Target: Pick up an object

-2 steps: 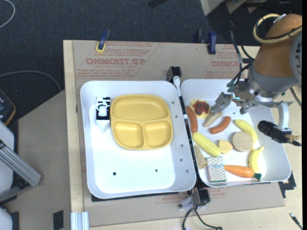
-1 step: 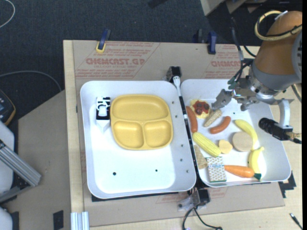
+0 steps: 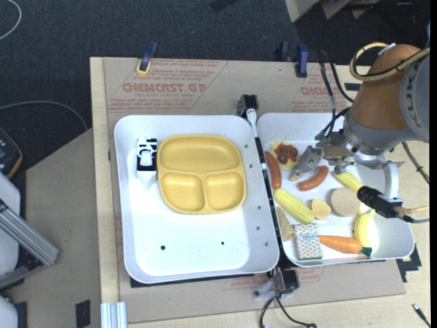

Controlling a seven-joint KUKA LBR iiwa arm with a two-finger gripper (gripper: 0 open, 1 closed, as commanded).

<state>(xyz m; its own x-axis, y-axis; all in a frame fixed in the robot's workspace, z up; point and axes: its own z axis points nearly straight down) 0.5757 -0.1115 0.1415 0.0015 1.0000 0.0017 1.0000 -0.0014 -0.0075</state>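
Sausage point(image 3: 313, 178), long axis tilted, hand point(image 3: 305, 164) above

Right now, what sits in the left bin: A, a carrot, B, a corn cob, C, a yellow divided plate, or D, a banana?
C: the yellow divided plate lies in the left bin, while the banana, carrot and corn cob all lie in the right bin.

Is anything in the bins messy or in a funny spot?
Nothing looks spilled or broken. The toy food is jumbled in the right bin, while the yellow plate sits neatly in the left bin. A small black-and-white object lies beside the plate.
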